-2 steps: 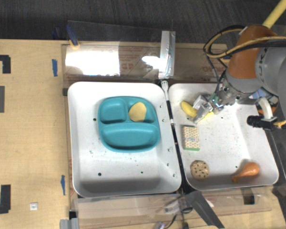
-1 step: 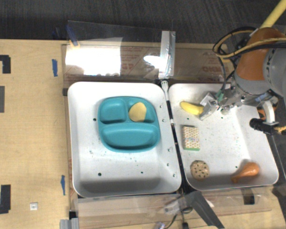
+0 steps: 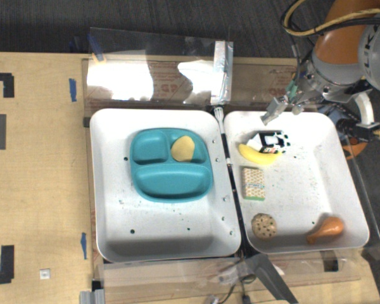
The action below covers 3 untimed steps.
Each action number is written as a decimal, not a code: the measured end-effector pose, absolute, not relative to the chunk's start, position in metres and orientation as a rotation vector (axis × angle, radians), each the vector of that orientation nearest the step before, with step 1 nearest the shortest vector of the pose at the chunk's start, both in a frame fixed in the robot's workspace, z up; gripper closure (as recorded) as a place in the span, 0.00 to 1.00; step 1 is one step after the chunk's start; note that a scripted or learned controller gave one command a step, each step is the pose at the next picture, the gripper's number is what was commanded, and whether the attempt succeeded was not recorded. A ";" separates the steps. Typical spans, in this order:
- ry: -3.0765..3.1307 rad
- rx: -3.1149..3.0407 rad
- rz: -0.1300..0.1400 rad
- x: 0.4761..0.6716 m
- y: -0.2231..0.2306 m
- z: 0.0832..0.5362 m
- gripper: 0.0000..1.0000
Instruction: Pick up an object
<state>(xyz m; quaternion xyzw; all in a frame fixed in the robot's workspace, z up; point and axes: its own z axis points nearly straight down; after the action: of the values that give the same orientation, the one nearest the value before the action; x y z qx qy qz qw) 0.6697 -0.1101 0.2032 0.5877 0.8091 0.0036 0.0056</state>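
- The gripper (image 3: 280,109) hangs over the far rim of the right bin (image 3: 342,189), at the end of the grey arm (image 3: 358,40) with its orange band, which comes in from the upper right. Nothing shows between its metal tips, and whether they are spread or pressed together cannot be told at this size.
- Just below the gripper, inside the right bin, lies a yellow banana (image 3: 257,155), curved and smooth, resting against a small black-and-white object (image 3: 270,141) with a patchy pattern.
- Below the banana is a flat rectangular packet (image 3: 254,183), pale with a fine print.
- Near the bin's front edge sits a round brown cookie (image 3: 263,225), speckled on top.
- In the front right corner lies an orange, pear-shaped object (image 3: 327,228), smooth and tapered.
- The left bin (image 3: 114,220) holds a teal divided tray (image 3: 168,176) of matte plastic with rounded compartments; a yellow, lemon-like lump (image 3: 183,149) sits in its upper right compartment.
- Both bins are white, shallow, round-cornered and speckled with small dark marks.
- Behind the bins stands a clear, glossy plastic sheet (image 3: 152,75) catching bright glare.
- The bench (image 3: 35,170) is pale wood with black markings and bits of blue tape; dark carpet lies beyond it.
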 end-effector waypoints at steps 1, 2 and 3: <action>2.503 1.898 -0.001 0.667 -0.106 0.086 0.00; 2.591 1.769 0.004 0.619 -0.102 0.087 0.00; 2.646 1.691 0.000 0.583 -0.128 0.097 0.00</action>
<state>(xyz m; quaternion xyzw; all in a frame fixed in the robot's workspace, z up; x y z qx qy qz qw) 0.5825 -0.1275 0.0968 0.5385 0.8426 0.0001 0.0008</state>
